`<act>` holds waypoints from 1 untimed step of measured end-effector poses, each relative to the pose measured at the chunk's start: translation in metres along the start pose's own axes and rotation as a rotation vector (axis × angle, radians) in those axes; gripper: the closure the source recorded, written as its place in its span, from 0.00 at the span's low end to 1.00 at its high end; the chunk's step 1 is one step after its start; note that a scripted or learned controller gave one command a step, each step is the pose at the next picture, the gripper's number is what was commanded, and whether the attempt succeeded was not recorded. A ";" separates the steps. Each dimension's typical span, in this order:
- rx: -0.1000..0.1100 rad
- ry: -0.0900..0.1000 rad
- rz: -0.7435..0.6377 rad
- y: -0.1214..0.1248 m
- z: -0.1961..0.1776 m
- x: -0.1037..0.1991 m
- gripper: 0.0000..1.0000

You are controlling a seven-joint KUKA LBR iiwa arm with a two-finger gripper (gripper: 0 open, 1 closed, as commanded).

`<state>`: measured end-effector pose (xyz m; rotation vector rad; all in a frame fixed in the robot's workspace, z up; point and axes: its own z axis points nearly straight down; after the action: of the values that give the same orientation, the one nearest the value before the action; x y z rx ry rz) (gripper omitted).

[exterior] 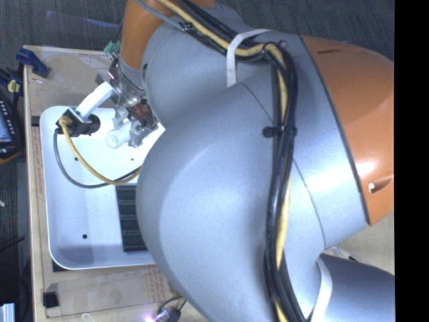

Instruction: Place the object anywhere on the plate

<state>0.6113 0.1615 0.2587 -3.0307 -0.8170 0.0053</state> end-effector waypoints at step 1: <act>-0.001 0.005 -0.119 -0.043 -0.141 -0.039 1.00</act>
<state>0.5562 0.1790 0.3998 -2.9766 -0.9963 -0.0024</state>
